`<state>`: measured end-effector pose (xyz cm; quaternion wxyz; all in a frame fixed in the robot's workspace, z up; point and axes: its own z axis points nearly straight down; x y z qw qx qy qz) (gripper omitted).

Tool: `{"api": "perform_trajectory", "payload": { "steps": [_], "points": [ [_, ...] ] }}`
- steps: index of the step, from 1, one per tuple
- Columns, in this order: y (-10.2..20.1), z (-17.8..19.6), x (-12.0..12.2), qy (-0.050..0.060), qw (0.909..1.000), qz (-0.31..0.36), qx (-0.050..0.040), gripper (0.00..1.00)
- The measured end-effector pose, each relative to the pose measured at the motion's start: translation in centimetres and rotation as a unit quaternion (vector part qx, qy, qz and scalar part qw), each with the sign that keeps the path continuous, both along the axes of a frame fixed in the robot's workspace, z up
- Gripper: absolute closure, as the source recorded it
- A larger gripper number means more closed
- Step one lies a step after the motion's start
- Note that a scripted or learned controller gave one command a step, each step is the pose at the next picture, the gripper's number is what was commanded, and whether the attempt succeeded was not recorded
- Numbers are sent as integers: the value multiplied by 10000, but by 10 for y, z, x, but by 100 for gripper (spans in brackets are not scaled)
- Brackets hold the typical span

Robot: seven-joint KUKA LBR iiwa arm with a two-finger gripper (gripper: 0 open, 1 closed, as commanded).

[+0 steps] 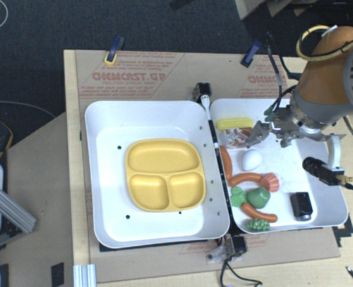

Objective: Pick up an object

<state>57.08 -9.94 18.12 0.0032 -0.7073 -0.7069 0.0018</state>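
The arm [329, 70] is cut off by the right edge and hides part of the right bin [338, 211]; the gripper [272, 130] fingers are too small to read.

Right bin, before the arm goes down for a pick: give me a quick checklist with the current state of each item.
1. Targets present: ok. The white right bin holds a white egg, yellow corn cob, green pepper, orange carrot and a black rectangular block.
2. Gripper over the right bin: ok, at its upper part.
3. Gripper free of any object: cannot tell.
4. Egg standing apart from neighbours: ok, bare white floor around it.
5. Pepper and carrot apart: not ok, they are bunched together.
6. Yellow divided tray out of the way: ok, it lies in the white left bin.
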Motion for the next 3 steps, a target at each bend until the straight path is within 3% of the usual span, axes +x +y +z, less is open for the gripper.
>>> {"api": "perform_trajectory", "payload": {
  "steps": [1,2,3],
  "points": [
    [1,-64,-1,7,10000,-1,1,0],
    [1,-99,-1,-6,10000,1,-1,0],
    [1,-86,0,-35,10000,-5,-7,100]
  ]
}}
